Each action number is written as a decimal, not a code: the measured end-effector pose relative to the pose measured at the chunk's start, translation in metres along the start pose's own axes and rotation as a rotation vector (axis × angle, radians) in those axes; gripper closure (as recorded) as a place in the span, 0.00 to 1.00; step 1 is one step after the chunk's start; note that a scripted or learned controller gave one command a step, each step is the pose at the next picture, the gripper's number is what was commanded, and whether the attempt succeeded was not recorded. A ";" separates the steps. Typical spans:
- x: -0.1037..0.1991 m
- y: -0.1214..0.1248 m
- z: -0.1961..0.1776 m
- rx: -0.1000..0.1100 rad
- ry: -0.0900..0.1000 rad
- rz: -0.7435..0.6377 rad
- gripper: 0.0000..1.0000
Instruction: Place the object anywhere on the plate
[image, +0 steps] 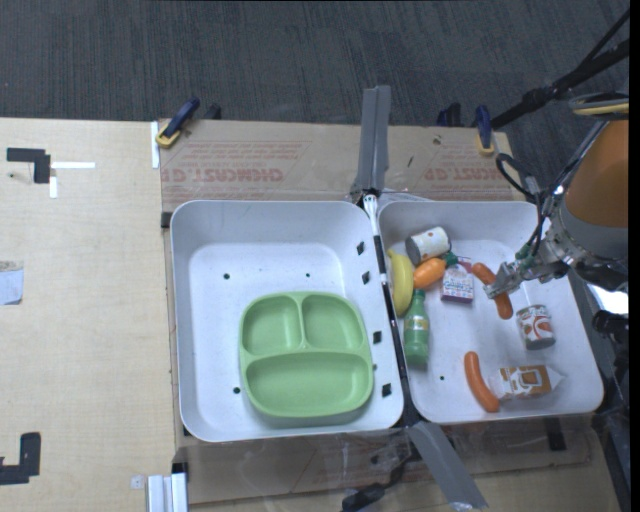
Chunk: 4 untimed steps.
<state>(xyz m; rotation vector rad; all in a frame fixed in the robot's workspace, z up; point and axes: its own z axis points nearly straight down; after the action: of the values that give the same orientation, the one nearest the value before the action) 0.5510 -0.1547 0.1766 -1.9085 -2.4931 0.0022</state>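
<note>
A green plate (303, 355) with three compartments lies in the left bin (200, 300). My gripper (503, 282) reaches in from the right and hangs low in the right bin (580, 400). It sits right over the middle of an orange-red sausage (503, 305), whose ends stick out on either side of it. Whether the sausage is gripped is hidden by the gripper body. Close by on the left lies a small pink-and-white box (458, 286).
The right bin also holds a white can (429, 242), a banana (400, 282), an orange carrot (429, 272), a green bottle (415, 337), a small tin (537, 326), a second sausage (480, 381) and a carton (526, 380). A ridge (380, 300) divides the bins.
</note>
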 end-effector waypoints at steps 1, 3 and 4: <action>0.020 0.029 0.005 0.000 -0.001 -0.130 1.00; 0.088 0.097 -0.013 0.000 -0.001 -0.314 1.00; 0.151 0.056 -0.013 0.001 0.000 -0.555 1.00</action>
<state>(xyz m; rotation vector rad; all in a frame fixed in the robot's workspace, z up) 0.5657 0.0057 0.1899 -1.1526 -2.9198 0.0026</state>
